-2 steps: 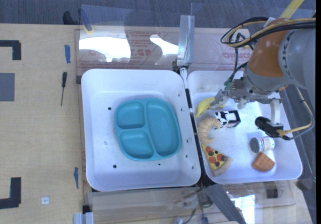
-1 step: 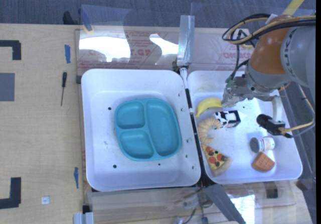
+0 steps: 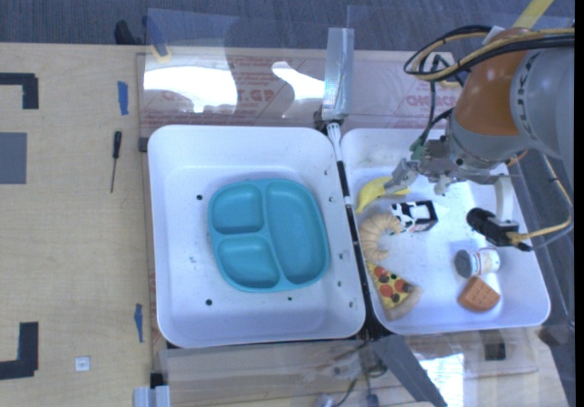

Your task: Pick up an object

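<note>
Left bin (image 3: pixel 173 213): we see a teal three-part plastic plate (image 3: pixel 268 234).
Right bin (image 3: pixel 529 291): yellow toy banana (image 3: pixel 372 191), croissant, pizza slice (image 3: pixel 394 289), small can.
Hand (image 3: pixel 401 179): low beside the banana's right end; whether it grips, we cannot tell.
Progress: nothing visibly lifted; we judge the pick undone.

Left bin (image 3: pixel 173 168) holds a teal divided plate (image 3: pixel 268 234), roughly centred. Screwdriver (image 3: pixel 115 159) lies on the table (image 3: pixel 64 241) near its left edge, beside blue tape (image 3: pixel 122 97).
</note>
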Robot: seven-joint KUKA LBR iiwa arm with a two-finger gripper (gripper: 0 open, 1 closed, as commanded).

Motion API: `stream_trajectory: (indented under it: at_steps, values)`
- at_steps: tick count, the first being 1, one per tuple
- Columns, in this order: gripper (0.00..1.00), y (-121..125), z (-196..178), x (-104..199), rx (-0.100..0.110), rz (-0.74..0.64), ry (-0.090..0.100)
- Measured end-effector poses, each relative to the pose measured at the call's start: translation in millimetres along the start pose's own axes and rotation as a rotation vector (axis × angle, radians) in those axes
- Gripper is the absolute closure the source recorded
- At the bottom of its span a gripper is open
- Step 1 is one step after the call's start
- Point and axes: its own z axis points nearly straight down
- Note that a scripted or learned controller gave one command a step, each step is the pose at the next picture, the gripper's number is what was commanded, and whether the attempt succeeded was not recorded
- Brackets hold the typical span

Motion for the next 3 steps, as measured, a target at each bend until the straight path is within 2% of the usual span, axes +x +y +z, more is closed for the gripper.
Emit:
stream_trajectory:
  at_steps: [1,2,3]
  values:
    - [0.0,5,32,10,0.01,0.001,0.001]
    - [1.0,7,19,10,0.003,0.0,0.001]
    - [0.0,7,20,10,0.005,0.001,0.001]
